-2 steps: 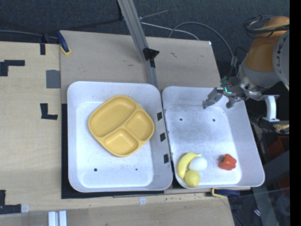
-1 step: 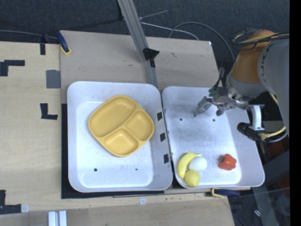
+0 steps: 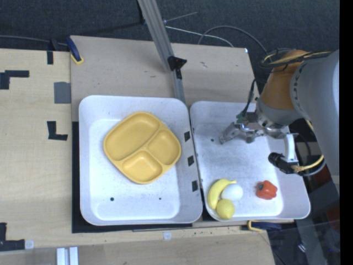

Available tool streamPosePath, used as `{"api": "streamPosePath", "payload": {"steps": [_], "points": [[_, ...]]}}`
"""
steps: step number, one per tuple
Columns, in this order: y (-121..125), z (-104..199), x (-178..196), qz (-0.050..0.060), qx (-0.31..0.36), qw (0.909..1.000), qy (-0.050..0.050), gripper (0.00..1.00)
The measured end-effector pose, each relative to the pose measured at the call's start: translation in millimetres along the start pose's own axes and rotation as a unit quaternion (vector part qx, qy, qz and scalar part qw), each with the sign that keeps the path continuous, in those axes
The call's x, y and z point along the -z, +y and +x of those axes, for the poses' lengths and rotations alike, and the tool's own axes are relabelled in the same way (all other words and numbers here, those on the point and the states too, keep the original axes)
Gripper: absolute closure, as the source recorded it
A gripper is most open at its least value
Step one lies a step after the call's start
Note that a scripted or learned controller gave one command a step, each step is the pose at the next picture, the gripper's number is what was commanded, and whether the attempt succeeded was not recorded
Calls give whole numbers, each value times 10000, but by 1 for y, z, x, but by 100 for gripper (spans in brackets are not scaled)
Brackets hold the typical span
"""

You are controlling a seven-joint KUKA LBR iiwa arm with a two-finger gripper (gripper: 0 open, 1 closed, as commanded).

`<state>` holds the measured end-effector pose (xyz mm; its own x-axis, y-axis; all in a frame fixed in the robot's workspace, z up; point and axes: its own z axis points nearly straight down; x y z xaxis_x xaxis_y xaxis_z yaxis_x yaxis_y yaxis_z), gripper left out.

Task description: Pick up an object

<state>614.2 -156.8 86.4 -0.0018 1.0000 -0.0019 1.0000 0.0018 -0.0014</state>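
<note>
The claw [image 3: 227, 136] hangs over the upper part of the right bin [image 3: 220, 112], its fingers pointing toward the left wall of that bin. From up here the fingers look spread a little way apart, and there is nothing between them; bare white bin floor lies under and around them. The grey arm [image 3: 317, 93] comes in from the right, with its orange band [image 3: 278, 87] just above the wrist.

The things to pick lie at the near end of the same bin, well apart from the claw. A yellow banana [image 3: 217, 189] curves along the bin's near-left corner, a white egg-shaped object [image 3: 233, 192] sits tucked against its inner side, and a yellow lemon [image 3: 225, 208] touches both from the near side. That makes a cluster of 3. Off to their right, apart from them, a small red pepper [image 3: 266, 189] sits alone on the bin floor, lying nearer the wrist side than the fingertips.

In the left bin [image 3: 91, 164] a yellow divided plate [image 3: 142, 147] with 3 compartments lies flat, turned at an angle. Both bins rest side by side on the wooden bench [image 3: 33, 164].
</note>
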Motion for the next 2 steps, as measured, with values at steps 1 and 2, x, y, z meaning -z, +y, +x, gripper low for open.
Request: {"api": "streamPosePath", "payload": {"steps": [1, 2], "points": [[0, 1, 12, 4, 8, 10000, 7, 100], [6, 9, 70, -30, 5, 10000, 6, 100]]}}
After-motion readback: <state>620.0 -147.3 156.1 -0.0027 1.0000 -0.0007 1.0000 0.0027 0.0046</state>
